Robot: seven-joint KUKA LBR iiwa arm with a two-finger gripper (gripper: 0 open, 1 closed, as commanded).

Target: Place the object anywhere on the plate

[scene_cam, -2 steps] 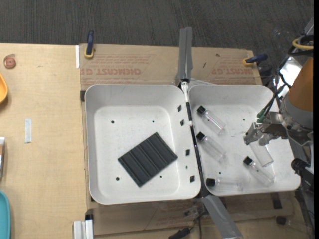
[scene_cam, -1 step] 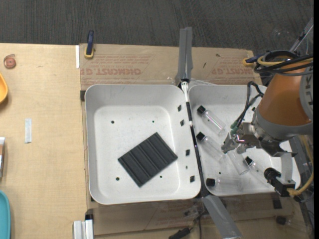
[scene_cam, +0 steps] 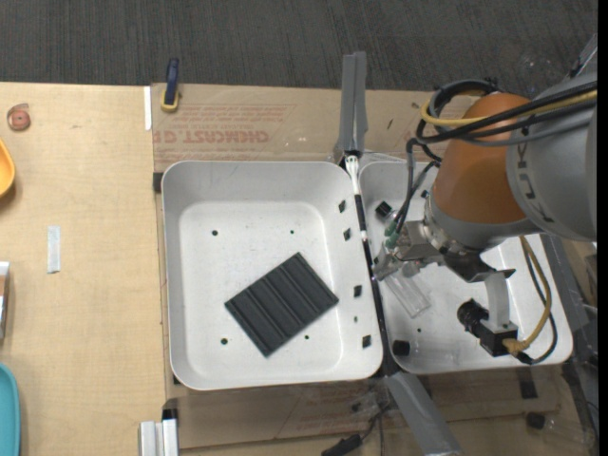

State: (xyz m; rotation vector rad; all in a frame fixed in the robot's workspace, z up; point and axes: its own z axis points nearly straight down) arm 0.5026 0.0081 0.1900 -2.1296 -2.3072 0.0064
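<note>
Lying flat and askew in the left bin point(scene_cam: 180, 350), the dark ribbed plate point(scene_cam: 282, 303) sits toward the lower middle. A clear, glassy object point(scene_cam: 410, 295) rests in the right bin point(scene_cam: 551, 345), just below the end effector point(scene_cam: 399, 255). Over that bin the grey arm point(scene_cam: 532, 174) bends down from the right.

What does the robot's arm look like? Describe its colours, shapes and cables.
The arm has rounded grey segments with a broad orange band above the wrist. Yellow and black cables loop around it. The gripper is small, metallic and pale, with black fittings nearby.
</note>
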